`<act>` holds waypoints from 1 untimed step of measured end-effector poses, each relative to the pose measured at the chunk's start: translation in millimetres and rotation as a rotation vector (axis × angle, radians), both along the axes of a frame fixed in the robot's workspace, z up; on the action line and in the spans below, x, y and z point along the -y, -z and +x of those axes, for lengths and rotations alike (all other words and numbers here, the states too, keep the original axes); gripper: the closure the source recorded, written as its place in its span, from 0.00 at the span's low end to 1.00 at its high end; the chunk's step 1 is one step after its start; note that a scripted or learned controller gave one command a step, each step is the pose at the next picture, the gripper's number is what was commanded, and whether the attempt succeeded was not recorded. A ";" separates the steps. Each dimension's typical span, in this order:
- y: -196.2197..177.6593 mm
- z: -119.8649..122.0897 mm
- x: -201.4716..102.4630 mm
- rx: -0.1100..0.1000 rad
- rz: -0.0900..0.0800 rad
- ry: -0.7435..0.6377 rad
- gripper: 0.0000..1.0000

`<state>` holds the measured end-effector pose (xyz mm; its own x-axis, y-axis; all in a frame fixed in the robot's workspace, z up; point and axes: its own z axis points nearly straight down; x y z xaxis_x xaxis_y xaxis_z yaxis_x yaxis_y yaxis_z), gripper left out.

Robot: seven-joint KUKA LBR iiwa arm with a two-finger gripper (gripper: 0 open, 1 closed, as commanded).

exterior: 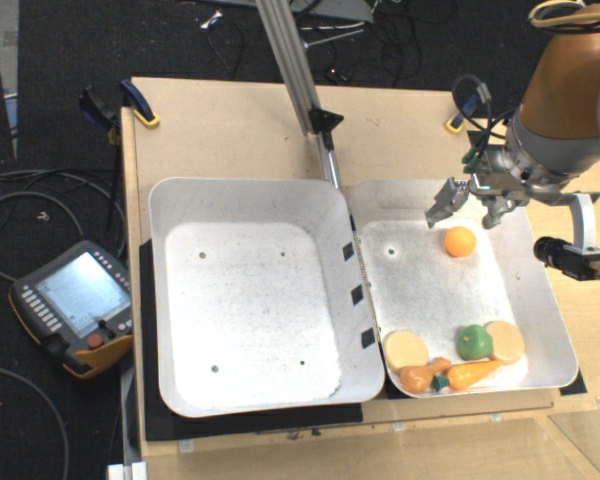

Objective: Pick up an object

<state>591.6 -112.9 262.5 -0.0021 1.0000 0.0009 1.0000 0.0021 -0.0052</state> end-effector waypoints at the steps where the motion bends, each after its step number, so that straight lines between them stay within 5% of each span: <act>1: -2.7 0.7 0.2 0.005 -0.001 0.001 0.00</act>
